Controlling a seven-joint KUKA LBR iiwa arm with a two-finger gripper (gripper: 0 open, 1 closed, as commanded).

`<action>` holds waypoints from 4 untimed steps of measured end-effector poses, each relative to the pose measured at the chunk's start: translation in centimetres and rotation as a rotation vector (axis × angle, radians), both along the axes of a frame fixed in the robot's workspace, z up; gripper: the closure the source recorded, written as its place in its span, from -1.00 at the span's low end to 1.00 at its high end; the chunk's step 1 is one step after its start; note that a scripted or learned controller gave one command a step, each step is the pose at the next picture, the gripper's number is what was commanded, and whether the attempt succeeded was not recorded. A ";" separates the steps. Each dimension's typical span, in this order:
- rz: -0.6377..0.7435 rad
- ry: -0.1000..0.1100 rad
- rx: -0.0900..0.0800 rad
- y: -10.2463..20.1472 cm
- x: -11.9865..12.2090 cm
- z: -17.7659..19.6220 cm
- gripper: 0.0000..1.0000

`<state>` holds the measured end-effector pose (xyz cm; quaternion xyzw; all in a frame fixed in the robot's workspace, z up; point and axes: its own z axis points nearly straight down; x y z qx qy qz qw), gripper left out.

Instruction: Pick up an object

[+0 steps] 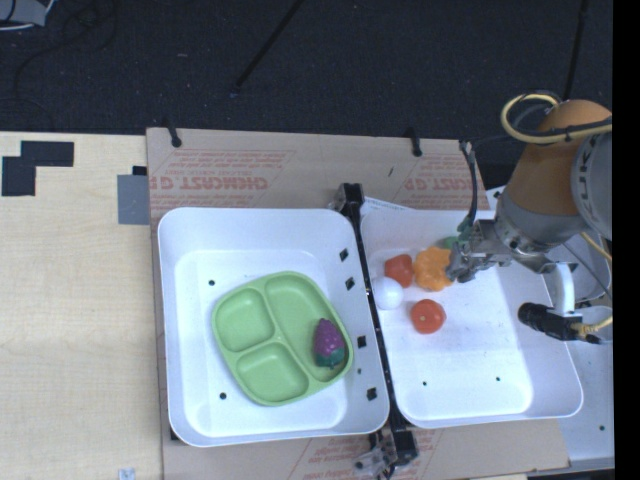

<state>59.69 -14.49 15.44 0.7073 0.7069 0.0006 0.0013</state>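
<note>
Nearest, a round red-orange tomato-like toy (428, 316) is lying in the right white bin (500, 388). Beyond it, the hand (462, 264) is hovering just beside, perhaps touching, a soft orange lump (433, 268); whether it is gripping is unclear.

Materials and finishes, bench seen from above

Two white bins (190, 408) are looking like smooth moulded plastic with a faint sheen; the green divided tray (262, 328) is showing as matt plastic, and the purple object (328, 341) lying in it is looking bumpy. The red (428, 315) and orange (433, 267) pieces are reading as smooth and slightly glossy, the white ball (387, 293) as plain and smooth. Brown printed cardboard (270, 173) is lying dull under the bins, pale wood-grain board (70, 308) is showing at the left, dark rough carpet-like cloth (300, 48) behind. The arm's orange band (545, 173) is shining glossy; the gripper (466, 261) is looking like dark metal.
</note>
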 end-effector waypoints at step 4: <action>0.005 0.005 0.004 15.8 0.3 5.8 1.00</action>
